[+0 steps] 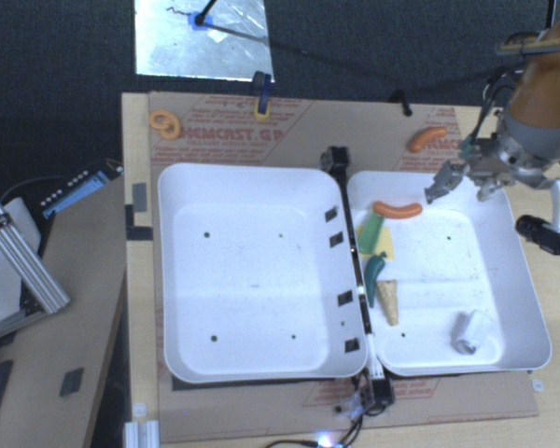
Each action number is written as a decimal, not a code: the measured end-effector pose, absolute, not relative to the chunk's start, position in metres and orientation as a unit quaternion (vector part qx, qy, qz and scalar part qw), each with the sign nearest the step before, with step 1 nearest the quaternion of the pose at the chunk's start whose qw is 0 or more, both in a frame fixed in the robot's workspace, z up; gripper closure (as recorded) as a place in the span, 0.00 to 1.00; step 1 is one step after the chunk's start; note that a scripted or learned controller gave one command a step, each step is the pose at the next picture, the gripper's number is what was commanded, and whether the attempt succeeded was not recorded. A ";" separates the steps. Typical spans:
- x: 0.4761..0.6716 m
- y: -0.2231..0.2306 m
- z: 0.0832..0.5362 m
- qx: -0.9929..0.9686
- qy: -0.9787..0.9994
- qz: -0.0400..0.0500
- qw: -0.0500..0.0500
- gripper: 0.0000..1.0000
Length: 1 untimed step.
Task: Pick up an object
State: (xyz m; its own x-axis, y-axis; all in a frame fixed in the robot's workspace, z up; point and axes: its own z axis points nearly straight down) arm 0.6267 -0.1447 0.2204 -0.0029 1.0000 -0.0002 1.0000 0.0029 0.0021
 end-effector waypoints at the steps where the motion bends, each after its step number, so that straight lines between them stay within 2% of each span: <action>1: 0.670 -0.085 0.122 0.703 0.711 0.001 0.000 0.00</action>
